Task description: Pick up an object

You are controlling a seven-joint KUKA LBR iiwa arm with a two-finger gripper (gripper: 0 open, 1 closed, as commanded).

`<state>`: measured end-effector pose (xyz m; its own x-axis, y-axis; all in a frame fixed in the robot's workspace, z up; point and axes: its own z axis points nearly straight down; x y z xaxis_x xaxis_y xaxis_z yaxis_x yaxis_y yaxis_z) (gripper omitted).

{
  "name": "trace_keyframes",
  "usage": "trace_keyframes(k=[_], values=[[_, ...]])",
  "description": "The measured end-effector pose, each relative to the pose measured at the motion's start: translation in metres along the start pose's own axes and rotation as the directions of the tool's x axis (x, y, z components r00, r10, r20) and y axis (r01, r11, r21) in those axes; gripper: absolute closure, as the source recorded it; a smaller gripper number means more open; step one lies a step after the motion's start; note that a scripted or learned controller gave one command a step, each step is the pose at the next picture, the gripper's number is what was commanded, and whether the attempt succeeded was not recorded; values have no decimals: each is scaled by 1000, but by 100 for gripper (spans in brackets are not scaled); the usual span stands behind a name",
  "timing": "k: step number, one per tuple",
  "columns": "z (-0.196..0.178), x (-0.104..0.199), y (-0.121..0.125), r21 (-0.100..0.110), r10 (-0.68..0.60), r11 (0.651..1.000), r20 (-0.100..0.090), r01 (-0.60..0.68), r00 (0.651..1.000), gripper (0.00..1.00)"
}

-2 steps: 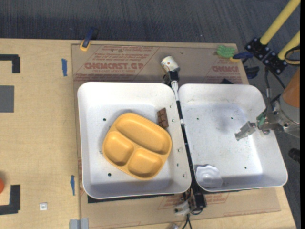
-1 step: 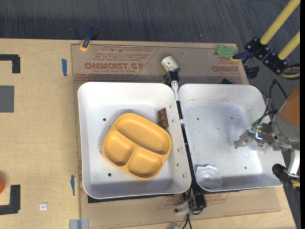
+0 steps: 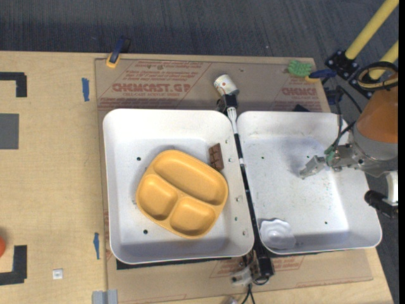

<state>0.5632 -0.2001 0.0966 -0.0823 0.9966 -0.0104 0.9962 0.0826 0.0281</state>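
A yellow three-compartment plate lies tilted in the middle of the left bin. A small brown block rests beside the plate's upper right edge, close to the bin's right wall. In the right bin, a pale translucent object sits in the near left corner. My gripper hangs over the middle right of the right bin, pointing left and down, well away from the pale object. I see nothing in it.
The arm's grey wrist and orange band cover the right bin's far right side. A divider with a white-capped fitting runs between the bins. Clamps and cables lie along the cardboard board's back edge.
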Motion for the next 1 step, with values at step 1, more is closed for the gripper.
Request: trace_keyframes(k=[1], values=[[-2, 68, -10, 30, 37, 999, -11, -36, 999, 0]])
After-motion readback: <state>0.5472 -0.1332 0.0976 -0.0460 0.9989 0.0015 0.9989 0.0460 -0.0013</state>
